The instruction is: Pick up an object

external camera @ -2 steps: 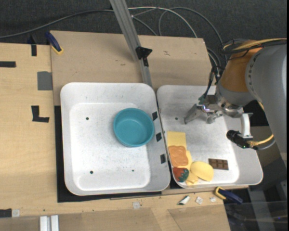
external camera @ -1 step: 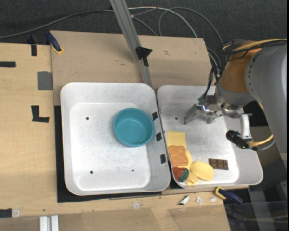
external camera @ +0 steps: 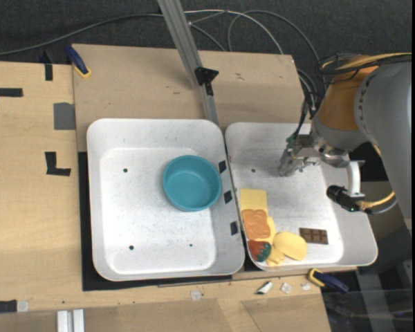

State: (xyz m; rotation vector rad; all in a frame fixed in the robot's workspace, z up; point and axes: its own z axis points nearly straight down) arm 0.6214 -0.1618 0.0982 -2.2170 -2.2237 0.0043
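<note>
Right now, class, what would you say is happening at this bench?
A grey robot arm reaches in from the right, its gripper low over a bare patch near the back of the right bin. Nothing shows between its fingers. The toy food pieces and a small brown block lie apart from it at the bin's front. A blue bowl sits in the left bin.

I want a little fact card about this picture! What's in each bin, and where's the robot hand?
left bin: a blue bowl, upright
right bin: toy food near the front, namely a yellow slice, an orange piece, a yellow lump and a brown chocolate bar
gripper: over the back of the right bin, above bare floor, apart from the food
task progress: nothing picked up yet
</note>
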